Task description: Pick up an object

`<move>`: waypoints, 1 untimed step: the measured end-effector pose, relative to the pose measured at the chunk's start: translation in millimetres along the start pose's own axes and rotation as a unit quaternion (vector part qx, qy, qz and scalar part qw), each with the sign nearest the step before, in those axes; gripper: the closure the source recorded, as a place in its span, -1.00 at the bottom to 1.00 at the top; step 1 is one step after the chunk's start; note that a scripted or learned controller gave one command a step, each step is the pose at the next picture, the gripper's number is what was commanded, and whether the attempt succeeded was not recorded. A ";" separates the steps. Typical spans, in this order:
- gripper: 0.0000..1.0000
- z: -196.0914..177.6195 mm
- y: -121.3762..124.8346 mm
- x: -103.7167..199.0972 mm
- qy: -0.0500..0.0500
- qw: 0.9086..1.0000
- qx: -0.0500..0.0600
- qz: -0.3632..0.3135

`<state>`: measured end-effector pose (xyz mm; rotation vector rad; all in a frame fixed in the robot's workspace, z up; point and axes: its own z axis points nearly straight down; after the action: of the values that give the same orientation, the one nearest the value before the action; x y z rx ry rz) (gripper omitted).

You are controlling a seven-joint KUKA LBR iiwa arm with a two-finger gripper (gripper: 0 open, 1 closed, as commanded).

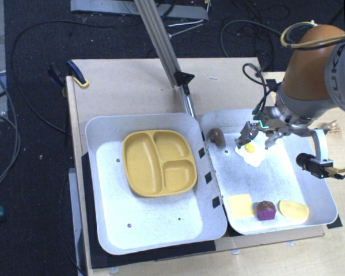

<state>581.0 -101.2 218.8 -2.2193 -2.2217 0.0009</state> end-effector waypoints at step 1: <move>-1.00 -0.3 0.2 0.0 0.000 1.000 0.000 0.000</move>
<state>581.3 -101.2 219.1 -2.2197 -2.2222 0.0003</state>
